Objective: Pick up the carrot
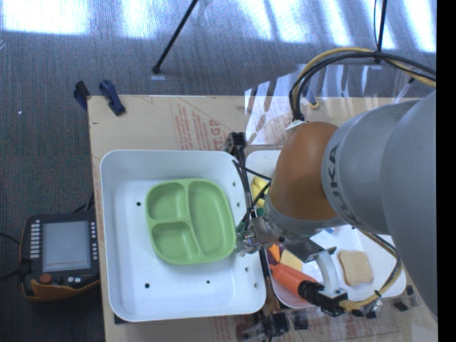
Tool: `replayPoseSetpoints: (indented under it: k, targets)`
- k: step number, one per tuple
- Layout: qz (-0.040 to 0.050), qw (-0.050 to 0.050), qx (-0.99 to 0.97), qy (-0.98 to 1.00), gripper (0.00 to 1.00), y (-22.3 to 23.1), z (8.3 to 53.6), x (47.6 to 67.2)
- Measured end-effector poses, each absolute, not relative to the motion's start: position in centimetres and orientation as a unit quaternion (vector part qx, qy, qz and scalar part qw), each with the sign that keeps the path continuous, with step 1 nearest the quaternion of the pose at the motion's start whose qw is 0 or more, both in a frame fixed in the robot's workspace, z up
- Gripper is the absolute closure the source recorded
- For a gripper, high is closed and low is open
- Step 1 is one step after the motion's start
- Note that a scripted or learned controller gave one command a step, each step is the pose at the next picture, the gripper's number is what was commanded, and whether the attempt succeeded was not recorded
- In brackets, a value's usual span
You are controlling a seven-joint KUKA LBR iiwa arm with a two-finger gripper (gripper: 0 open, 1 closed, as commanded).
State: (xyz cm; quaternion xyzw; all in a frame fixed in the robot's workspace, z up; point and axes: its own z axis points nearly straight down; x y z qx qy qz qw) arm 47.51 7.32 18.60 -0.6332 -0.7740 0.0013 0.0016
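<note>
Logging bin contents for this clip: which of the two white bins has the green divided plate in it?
The left bin holds the green divided plate; the right bin, under the arm, holds the carrot.

Two white bins point(121, 262), one green divided plate point(190, 220), one carrot point(288, 275), and one bread slice point(355, 267).
</note>
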Motion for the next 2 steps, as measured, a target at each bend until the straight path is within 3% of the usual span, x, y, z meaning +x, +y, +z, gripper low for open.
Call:
replayPoseSetpoints:
  k: [1, 2]
  targets:
    - [0.0014, 0.000, -0.586, -0.810, 1.00, -2.8, 20.7, 47.6]
    - [0.0018, 0.002, -0.662, -0.749, 1.00, 1.7, 20.2, 48.2]
